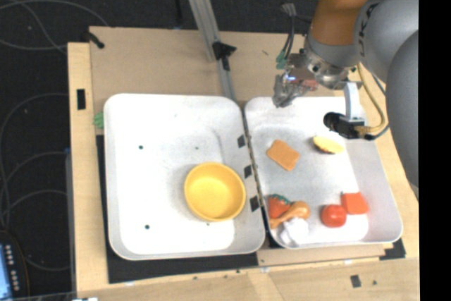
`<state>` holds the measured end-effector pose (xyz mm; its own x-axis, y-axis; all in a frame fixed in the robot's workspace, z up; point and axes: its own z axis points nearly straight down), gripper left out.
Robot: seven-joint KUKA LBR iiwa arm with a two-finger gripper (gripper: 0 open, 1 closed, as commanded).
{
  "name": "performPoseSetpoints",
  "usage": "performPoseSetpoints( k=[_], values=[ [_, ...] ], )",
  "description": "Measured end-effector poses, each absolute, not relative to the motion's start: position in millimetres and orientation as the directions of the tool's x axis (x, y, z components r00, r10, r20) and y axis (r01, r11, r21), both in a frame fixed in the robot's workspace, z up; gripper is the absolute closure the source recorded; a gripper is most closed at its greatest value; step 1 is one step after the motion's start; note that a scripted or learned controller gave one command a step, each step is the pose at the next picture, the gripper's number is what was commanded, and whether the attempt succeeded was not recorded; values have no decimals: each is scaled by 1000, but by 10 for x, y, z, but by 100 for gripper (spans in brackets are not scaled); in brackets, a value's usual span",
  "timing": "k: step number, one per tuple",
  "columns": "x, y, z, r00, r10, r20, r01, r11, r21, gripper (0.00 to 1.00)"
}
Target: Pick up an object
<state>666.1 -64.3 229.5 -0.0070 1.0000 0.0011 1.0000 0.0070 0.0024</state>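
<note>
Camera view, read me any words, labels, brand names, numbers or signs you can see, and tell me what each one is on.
None can be read.
Yellow bowl in the left bin: plain, no print.
Orange block, red ball and the other items in the right bin: no markings show.
Arm and gripper: no legible label.
Device at the lower left corner: lit marks, too small to read.

The arm [391,17] is bulky and rounded, with smooth grey shells and a glossy orange band [349,0] above the wrist. Thin cables, yellow and dark, loop over the orange part. Below it sits a metallic wrist flange, then the small silvery end effector [284,94]. A white bracket with a black fitting hangs alongside.
</note>
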Motion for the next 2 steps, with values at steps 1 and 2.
performPoseSetpoints(
  k=[1,2],
  values=[
    [6698,-73,2403,-8,1000,2,1000,8,3,100],
    [6556,455,2425,-3,1000,1,1000,3,0,100]
  ],
)
